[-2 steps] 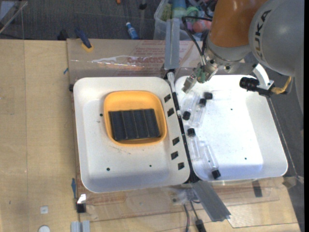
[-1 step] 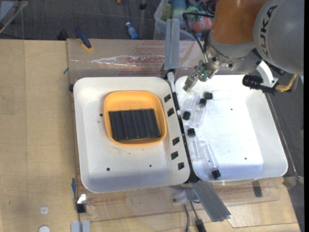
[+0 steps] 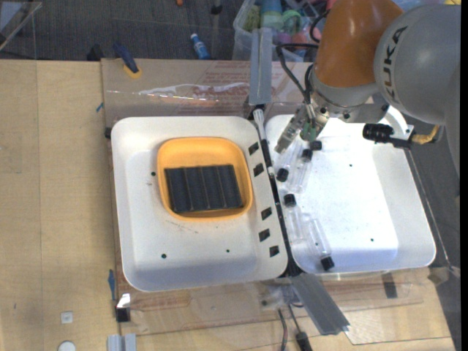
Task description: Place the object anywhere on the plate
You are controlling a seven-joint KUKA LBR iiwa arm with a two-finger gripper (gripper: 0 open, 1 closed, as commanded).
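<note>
I see the dark ribbed object [image 3: 203,187] lying flat inside the orange plate [image 3: 167,154], which stands in the left bin [image 3: 139,218]. Its long side runs left to right in the camera view and its grooves run across that. The gripper [image 3: 303,134] hangs over the upper left corner of the right bin [image 3: 365,203], close to the wall between the two bins. I cannot tell whether it is apart or together, and I see nothing held in it. From the gripper, the object lies to the left and lower in the view, across the dividing wall. I judge that the placing is done, so no reach toward the plate is needed.
</note>
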